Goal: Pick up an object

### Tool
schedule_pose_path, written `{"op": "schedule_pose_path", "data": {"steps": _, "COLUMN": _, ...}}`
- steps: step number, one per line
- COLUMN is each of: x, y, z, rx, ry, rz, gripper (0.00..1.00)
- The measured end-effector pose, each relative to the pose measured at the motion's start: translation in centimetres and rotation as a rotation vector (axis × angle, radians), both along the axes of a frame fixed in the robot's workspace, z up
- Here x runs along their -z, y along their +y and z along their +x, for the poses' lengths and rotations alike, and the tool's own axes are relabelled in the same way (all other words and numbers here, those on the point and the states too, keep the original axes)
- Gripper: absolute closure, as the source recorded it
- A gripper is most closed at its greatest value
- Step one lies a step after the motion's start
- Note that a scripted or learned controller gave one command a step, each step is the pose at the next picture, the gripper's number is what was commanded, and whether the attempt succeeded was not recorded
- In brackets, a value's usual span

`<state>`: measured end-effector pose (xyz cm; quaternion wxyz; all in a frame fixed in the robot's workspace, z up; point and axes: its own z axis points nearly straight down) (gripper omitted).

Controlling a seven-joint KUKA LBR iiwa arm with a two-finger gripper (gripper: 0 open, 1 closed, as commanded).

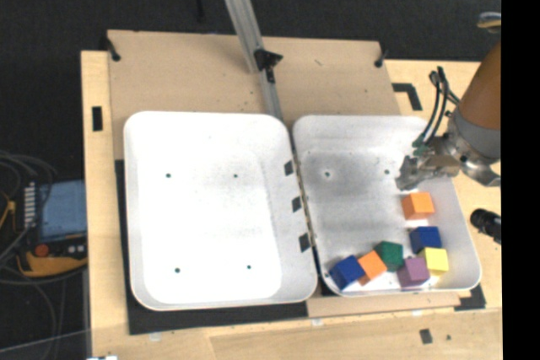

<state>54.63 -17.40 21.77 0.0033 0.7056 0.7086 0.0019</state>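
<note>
Pincer (411,174) tips blurred above orange block (418,205)

Both bins look like smooth white plastic w/ a slight sheen; the left bin (211,206) is clean, the right bin (354,181) has a dull grey scuffed patch across its floor. The bench (245,76) is matt, pale unfinished wood or fibreboard, and the slanted pole (240,4) over it reads as bare brushed metal. The blocks (392,261) are matt, solid-coloured, prob. foam or painted wood; gripper (413,173) looks like dull grey metal.
</note>
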Motion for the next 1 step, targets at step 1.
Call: {"op": "schedule_pose_path", "data": {"steps": 1, "x": -0.17, "y": 5.71, "z": 1.51, "rx": -0.004, "ry": 0.005, "rz": 0.003, "gripper": 1.00}}
